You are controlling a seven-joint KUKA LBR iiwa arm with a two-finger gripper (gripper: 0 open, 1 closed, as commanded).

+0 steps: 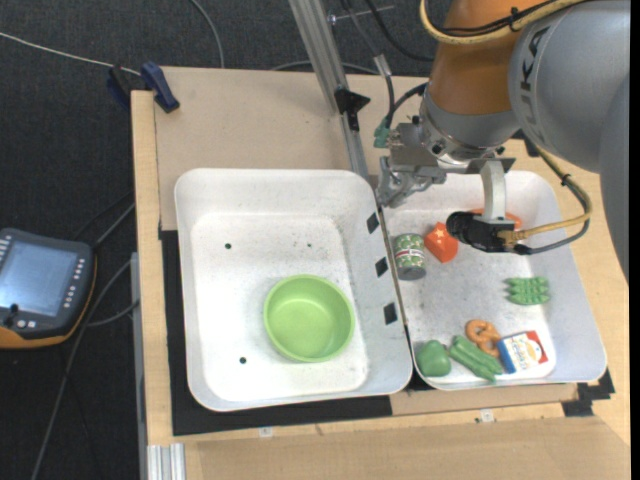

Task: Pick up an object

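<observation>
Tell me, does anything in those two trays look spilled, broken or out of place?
Nothing stands out. The green bowl sits upright in the left bin; the can and carton sit inside the right bin, nothing over its rim.

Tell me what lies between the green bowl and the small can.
In the camera view, only bare bin floor and the bins' adjoining rims, carrying black clips, separate the green bowl from the can.

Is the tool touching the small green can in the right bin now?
Apart. The camera view shows a strip of bare white floor of the right bin between the tool and the top of the small can.
</observation>
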